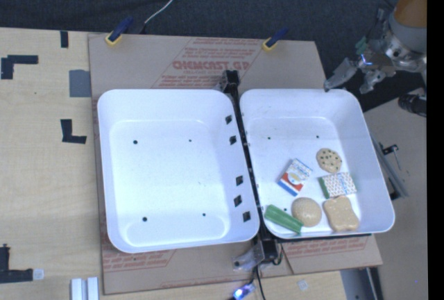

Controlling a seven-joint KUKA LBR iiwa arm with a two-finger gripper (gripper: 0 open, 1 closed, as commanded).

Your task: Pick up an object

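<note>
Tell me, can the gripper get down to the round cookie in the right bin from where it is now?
Probably yes. The gripper hangs above the right bin's far right corner, and the cookie lies face up with nothing over it. The green-patterned packet sits close beside it, so the fingers have little room there.

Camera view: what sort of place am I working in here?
Likely a robotics lab's test bench: two white bins clamped on a cardboard sheet, toy food such as a cookie as grasping props, the tool above the right bin.

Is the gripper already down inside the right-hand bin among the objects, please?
No, the gripper hangs above the right bin's far corner, apart from the cookie and its neighbours.
</note>
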